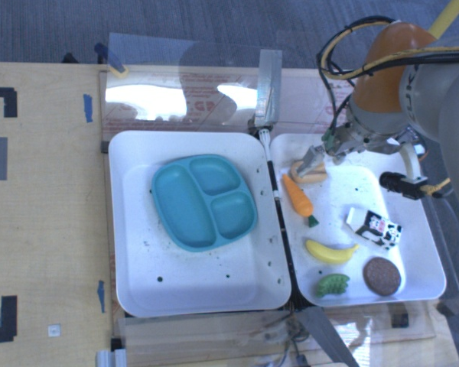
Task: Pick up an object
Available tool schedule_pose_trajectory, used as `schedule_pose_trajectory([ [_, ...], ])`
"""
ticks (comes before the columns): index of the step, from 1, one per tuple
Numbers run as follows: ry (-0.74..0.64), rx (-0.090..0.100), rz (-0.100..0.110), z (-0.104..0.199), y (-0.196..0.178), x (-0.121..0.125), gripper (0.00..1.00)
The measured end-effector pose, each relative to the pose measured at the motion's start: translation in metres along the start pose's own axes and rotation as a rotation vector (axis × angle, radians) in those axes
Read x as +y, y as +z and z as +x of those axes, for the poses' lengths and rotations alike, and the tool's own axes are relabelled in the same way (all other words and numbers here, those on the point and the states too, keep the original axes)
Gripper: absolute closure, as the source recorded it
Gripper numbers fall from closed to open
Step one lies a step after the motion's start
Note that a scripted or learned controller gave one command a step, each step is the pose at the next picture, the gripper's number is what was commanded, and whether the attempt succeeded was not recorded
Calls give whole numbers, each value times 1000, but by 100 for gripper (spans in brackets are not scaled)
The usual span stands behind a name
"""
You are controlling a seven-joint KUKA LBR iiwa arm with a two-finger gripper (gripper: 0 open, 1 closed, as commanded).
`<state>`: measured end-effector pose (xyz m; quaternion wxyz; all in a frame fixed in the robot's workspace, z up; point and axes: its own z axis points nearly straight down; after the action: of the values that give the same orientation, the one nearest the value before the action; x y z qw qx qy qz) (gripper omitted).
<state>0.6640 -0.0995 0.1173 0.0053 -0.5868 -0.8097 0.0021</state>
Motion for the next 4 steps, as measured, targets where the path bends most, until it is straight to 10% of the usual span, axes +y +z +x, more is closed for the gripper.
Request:
schedule_pose_trajectory([
  [1, 4, -8, -13, 8, 31, -29, 0],
  [2, 200, -5, -10, 27, 32, -165, 0],
  [4, 72, -8, -13, 2, 31, -19, 0],
])
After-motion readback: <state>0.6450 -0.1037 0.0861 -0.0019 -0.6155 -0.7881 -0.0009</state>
